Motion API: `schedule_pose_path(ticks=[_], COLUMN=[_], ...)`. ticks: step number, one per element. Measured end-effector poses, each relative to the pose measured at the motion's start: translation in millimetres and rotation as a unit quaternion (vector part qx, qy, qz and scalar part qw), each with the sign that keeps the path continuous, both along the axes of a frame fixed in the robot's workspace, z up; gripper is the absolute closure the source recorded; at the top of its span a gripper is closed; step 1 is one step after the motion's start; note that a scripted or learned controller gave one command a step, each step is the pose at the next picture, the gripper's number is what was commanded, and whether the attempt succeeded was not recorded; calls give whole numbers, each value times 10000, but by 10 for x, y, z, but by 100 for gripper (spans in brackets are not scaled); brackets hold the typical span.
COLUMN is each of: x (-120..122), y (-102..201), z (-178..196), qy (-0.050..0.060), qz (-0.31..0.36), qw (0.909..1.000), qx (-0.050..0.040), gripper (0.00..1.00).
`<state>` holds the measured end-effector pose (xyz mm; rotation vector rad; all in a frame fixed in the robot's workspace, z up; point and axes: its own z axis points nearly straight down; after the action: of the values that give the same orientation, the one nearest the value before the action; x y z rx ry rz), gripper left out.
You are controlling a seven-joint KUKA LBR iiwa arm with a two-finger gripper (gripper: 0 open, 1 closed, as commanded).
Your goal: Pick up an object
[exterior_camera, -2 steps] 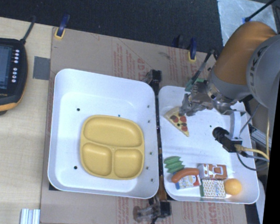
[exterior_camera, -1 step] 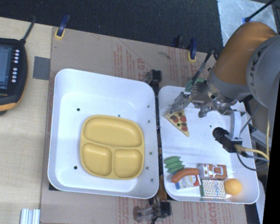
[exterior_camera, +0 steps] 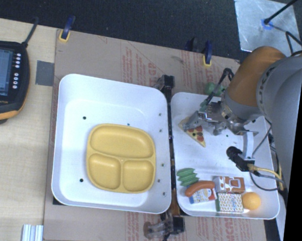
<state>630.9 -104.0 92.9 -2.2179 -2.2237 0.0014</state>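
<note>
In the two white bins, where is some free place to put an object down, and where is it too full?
Left bin: bare floor all around the yellow divided plate, widest above it and to its left. Right bin: a bare strip between the pizza slice and the toy food row. That row and the gripper area are crowded.

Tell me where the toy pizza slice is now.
The pizza slice lies in the right bin, near its upper left corner, just below the tool, well above the green toy.
</note>
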Motion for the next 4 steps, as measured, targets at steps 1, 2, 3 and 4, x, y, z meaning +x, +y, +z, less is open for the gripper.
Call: schedule_pose_path(ticks=[1,2,3,4], x=[12,102,101,256], y=[0,-46,-46,114], z=[123,198,197,17], qy=[-3,0,2,-3], qz=[11,8,9,4], qw=[10000,10000,10000,10000], qx=[7,2,1,0], gripper=[100,100,0,0])
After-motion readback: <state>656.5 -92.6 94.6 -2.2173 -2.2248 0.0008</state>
